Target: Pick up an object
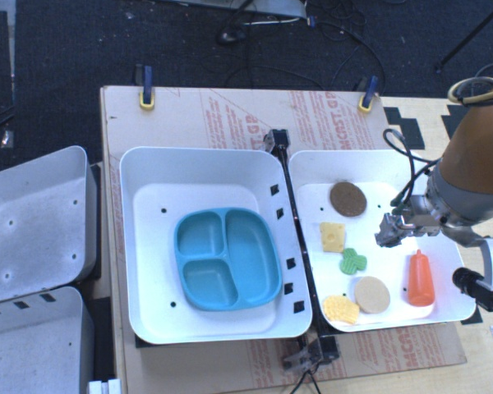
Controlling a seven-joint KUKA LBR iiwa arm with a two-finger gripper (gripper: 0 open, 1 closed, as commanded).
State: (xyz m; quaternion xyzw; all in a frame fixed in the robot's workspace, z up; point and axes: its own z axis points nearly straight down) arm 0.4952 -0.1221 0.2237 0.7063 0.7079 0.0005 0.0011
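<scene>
Blue tray [227, 258]; orange bottle [420, 278]; brown disc [347, 198]; green piece [353, 262]; white bins [199, 164]

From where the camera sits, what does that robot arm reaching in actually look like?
The arm is a thick rounded tube with a broad orange band above a grey wrist section. A thin black cable loops beside it. At its tip sits a small dark grey metal gripper, over the right bin.

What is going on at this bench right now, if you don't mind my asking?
A robot arm reaches into the right bin, its gripper low among toy foods: a brown cookie, yellow cracker, green piece, tan disc and orange bottle. Nothing looks picked up yet. The left bin holds a blue divided plate.
</scene>
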